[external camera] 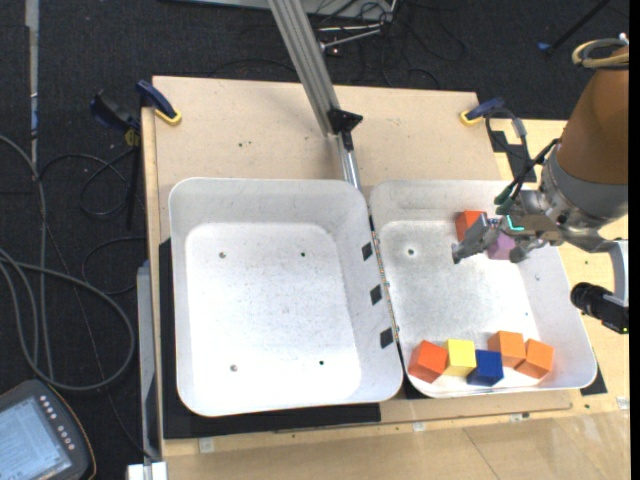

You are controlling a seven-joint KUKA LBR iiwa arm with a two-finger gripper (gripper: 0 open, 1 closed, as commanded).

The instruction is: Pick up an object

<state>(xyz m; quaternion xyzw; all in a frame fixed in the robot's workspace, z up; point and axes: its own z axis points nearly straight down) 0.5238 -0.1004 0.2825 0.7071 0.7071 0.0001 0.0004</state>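
Orange block [467, 224] just behind the jaws [487, 240], right bin [440, 268], jaws' grip state cannot be told

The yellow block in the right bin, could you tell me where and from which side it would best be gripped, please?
Probably from above, across its near and far faces. The yellow block sits in a row by the right bin's front rim, with an orange block against its left side and a blue block at its right, so those sides leave fingers no room.
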